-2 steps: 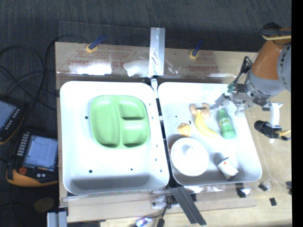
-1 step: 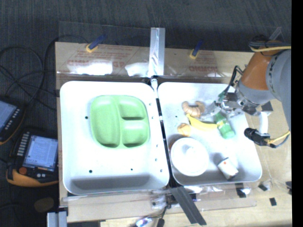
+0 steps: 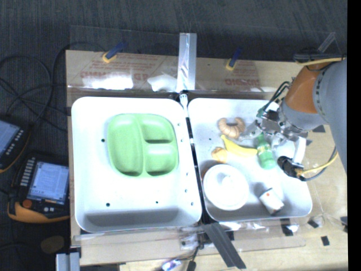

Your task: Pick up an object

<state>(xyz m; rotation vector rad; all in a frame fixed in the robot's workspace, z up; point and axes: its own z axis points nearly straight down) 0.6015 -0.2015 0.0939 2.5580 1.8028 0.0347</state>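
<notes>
My gripper (image 3: 266,130) hangs low over the upper right part of the right bin (image 3: 194,151), with the grey arm and its orange band (image 3: 299,92) reaching in from the right. Just below the gripper lies a green bottle (image 3: 265,156). A yellow banana (image 3: 240,148) lies to its left, and a brown pretzel-shaped pastry (image 3: 232,126) sits above that. A small tan piece (image 3: 219,154) rests beside the banana. A white bowl (image 3: 225,187) and a small white and red bottle (image 3: 271,200) occupy the front of the bin.
The left bin (image 3: 90,208) holds a green divided plate (image 3: 142,143). A metal divider post (image 3: 186,66) stands between the bins at the back. Cables (image 3: 307,171) loop off the wrist over the right bin's right rim.
</notes>
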